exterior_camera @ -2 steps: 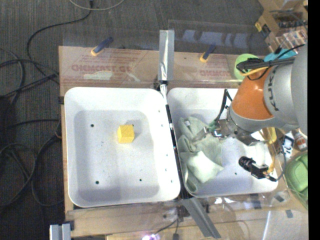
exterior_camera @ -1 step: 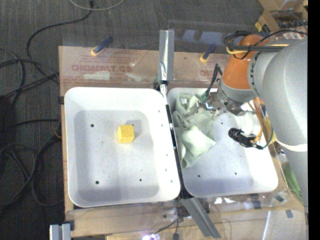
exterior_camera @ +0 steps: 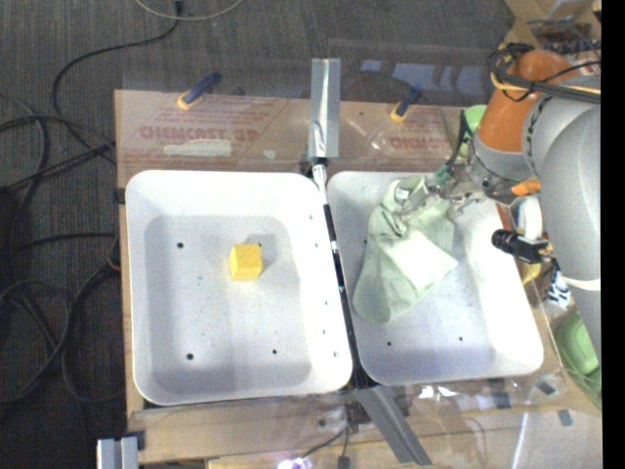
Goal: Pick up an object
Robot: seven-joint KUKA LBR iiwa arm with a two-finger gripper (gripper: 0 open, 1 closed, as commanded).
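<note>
The pale green cloth lies crumpled in the right bin, and we take it as the likeliest object of the pick, since the pincer sits right at its upper edge. The cloth looks soft and limp, bunched into folds near the top and spreading down toward the bin's middle, with a lighter, almost white patch in its centre. Its top corner appears drawn upward toward the pincer, which suggests to us that the fabric may be caught there, yet we cannot tell whether the pincer is spread or clamped, because arm and cloth crowd that spot. The grey arm reaches in from the right, bent low over the bin's far right corner, a posture that fits a descent onto the cloth's edge. In the left bin a small yellow block rests alone near the middle, well apart from the arm. Both bins sit side by side on the worktop, touching along their inner rims.
</note>
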